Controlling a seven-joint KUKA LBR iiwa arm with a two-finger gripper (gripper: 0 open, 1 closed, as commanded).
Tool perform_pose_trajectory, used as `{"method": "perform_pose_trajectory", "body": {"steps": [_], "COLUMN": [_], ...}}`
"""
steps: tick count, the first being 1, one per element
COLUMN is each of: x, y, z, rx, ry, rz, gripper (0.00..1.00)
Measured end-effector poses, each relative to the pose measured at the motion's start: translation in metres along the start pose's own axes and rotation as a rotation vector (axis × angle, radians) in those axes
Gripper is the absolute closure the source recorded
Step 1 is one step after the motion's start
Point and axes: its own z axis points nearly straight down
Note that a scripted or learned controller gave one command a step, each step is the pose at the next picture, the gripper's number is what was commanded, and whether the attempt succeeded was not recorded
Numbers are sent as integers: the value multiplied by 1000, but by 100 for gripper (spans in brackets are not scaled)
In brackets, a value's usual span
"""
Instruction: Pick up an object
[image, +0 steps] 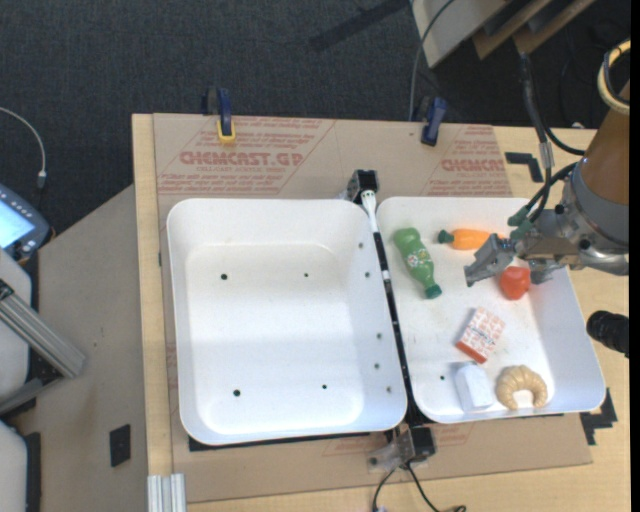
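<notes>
Hovering over the upper right of the right bin (590, 345), the gripper (492, 262) sits low among the objects, its dark fingers spread apart with nothing between them. Just right of it lies a small red object (515, 283), with an orange carrot-like piece (468, 239) just above and a green bottle (416, 260) to its left. Lower in the frame rest a red-and-white packet (481, 334), a pale block (473, 386) and a croissant (523, 386). The left bin (180, 300) holds nothing I can make out. No object is lifted yet (the grasp itself seems the step in hand), so closing and raising remain, likely on the red object.
</notes>
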Motion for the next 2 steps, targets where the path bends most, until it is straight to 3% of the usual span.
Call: {"method": "perform_pose_trajectory", "body": {"steps": [1,2], "x": [29,-50], "y": [2,-3], "z": [151,195], "rx": [31,26], "ry": [3,-1], "rz": [4,14], "gripper": [0,0]}}
